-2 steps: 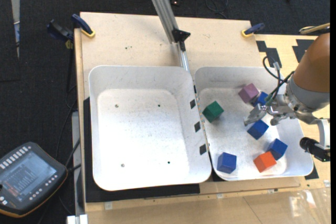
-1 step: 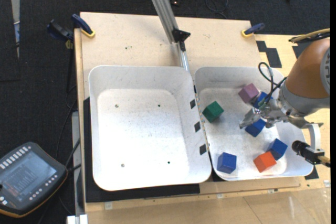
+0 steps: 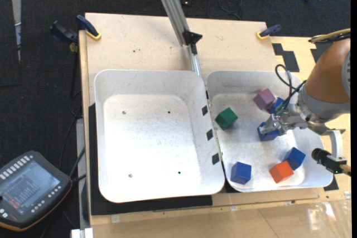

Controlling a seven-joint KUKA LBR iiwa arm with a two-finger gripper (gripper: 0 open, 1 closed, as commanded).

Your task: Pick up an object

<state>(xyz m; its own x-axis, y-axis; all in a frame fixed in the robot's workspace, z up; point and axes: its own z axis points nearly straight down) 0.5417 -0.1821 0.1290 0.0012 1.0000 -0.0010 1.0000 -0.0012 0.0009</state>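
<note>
1 arm low over right bin

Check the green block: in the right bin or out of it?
In. The green block lies on the floor of the right bin, near its left wall.

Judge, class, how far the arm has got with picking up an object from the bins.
Done: the arm has reached into the right bin, and its gripper sits low among the blocks, beside the purple block. In hand: nothing visibly gripped; the view does not settle that. Left: the green block, orange block and blue blocks all rest on the bin floor, so lifting remains.
</note>
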